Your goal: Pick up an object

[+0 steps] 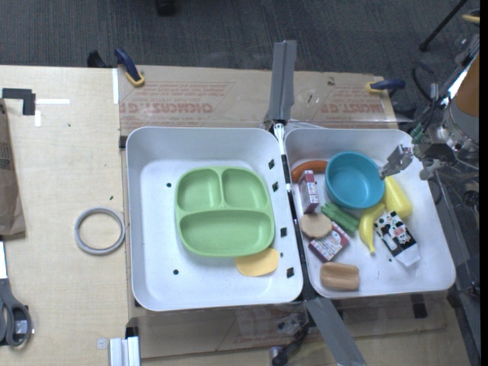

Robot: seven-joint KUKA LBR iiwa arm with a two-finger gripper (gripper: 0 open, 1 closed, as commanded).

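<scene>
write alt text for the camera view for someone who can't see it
Two white bins sit side by side on a bench: the left bin holds a green divided plate and a yellow piece, and the right bin is crowded with a blue bowl, a banana and other toy food. The gripper hangs beside the bowl at its right.

Arm [463,101] enters from right; pincer [399,161] low, fingers pointing left.
</scene>
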